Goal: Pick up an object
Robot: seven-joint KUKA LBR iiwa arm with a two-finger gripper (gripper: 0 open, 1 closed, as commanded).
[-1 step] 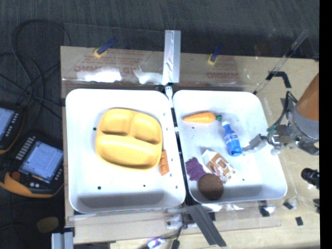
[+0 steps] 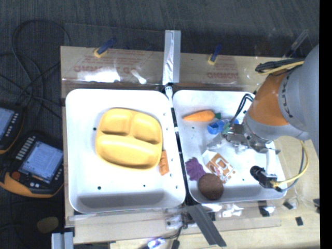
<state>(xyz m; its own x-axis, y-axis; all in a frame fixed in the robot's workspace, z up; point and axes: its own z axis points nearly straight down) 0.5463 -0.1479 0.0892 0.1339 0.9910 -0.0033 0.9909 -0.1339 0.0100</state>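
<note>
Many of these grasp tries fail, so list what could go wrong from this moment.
1. The gripper sits low among the blue object, carrot and wrapped packet; it may nudge them rather than grasp.
2. The brown ball could roll if bumped.

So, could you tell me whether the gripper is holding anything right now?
It cannot be told: the gripper sits low in the right bin near a blue object.

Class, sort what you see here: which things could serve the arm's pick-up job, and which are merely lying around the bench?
Job:
gripper
carrot
blue piece
purple piece
brown ball
orange-and-white packet
right bin

Lying about:
yellow tray
left bin
handheld controller
cables
</note>
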